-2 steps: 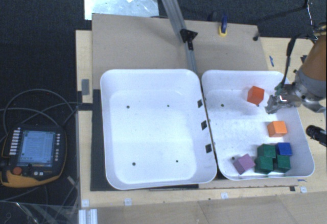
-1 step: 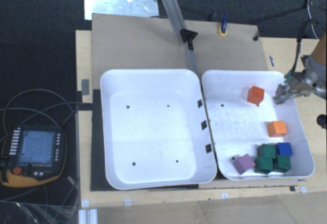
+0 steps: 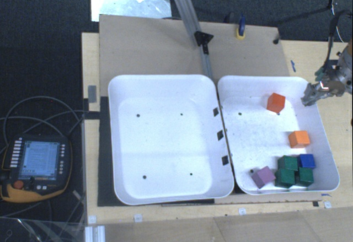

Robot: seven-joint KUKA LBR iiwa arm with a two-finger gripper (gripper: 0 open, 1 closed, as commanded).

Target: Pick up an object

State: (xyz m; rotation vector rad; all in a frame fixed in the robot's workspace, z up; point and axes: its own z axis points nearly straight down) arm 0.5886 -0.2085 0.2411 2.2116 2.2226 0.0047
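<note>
The right bin (image 3: 242, 180) holds several blocks. A red-orange block (image 3: 276, 102) lies near its far side and an orange block (image 3: 299, 139) sits by the right wall. At the near right corner cluster green blocks (image 3: 287, 171), a blue block (image 3: 307, 161) and a purple block (image 3: 263, 176). My gripper (image 3: 312, 93) hangs at the right bin's far right rim, to the right of the red-orange block and apart from it. Nothing shows between its fingers.
The left bin (image 3: 118, 141) stands beside the right one. A metal pole (image 3: 185, 1) slants over the back board. A teach pendant (image 3: 36, 166) with cables lies on the floor at the left.
</note>
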